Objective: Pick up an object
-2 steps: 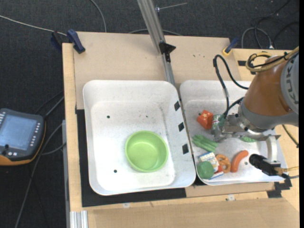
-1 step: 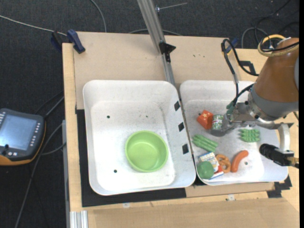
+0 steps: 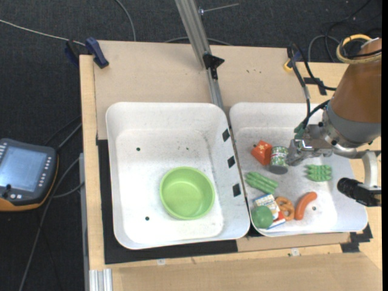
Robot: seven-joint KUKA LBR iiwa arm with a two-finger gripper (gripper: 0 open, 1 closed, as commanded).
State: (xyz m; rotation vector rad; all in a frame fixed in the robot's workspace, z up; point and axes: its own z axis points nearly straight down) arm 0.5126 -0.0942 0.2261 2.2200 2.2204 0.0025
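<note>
Can [image 3: 278, 157] lies at the gripper's [image 3: 291, 160] nine o'clock, beside the red block [image 3: 262, 152]; finger state cannot be determined. Risk: off-centre closure nudges can away.

floor: dark speckled carpet [image 3: 36, 77], cables [image 3: 121, 5] trailing over it
bench: tan board top [image 3: 151, 71], blue clamp [image 3: 97, 52] at far-left corner
pole: grey metal rail [image 3: 193, 23] slanting up
left: teach pendant [image 3: 24, 171] on carpet
</note>
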